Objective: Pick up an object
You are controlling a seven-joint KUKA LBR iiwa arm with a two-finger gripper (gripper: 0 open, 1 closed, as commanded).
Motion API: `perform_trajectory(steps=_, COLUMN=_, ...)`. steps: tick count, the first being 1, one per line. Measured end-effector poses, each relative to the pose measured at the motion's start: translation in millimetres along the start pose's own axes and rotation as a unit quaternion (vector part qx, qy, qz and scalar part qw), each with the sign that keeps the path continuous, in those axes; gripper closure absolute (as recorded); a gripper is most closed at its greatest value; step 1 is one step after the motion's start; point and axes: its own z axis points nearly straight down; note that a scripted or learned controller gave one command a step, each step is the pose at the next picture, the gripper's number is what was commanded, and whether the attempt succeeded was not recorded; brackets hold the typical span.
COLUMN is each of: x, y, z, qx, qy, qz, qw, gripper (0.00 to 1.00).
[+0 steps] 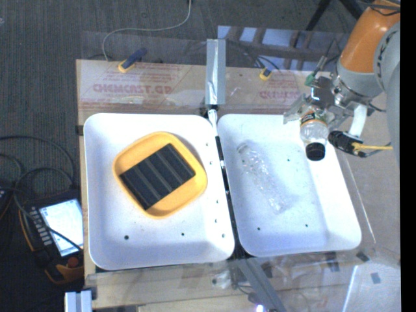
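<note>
White plastic bins [97, 194] set side by side on bench, split by a central divider; layout presumably keeps a source and a destination apart. Left bin: yellow dish [160, 174] with black ribbed insert, lying flat at centre, tilted toward 2 o'clock. Right bin: clear plastic bottle [262, 175], hard to make out against the white floor, lying on its side from 11 to 5 o'clock, free of the walls. Grey arm with orange band [367, 34] entering at 2 o'clock. Gripper [314, 130] poised over right bin's upper-right corner, apart from the clear plastic bottle; a small pale round item with black cap sits at its tip. Finger state: cannot tell. Faded red lettering on board behind bins, unreadable.
</note>
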Motion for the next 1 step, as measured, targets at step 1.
perform_trajectory(steps=1, x=-28.6, y=-10.2, z=107.1, qx=0.0, qy=0.001, qz=-0.073, qw=0.9973, gripper=0.0)
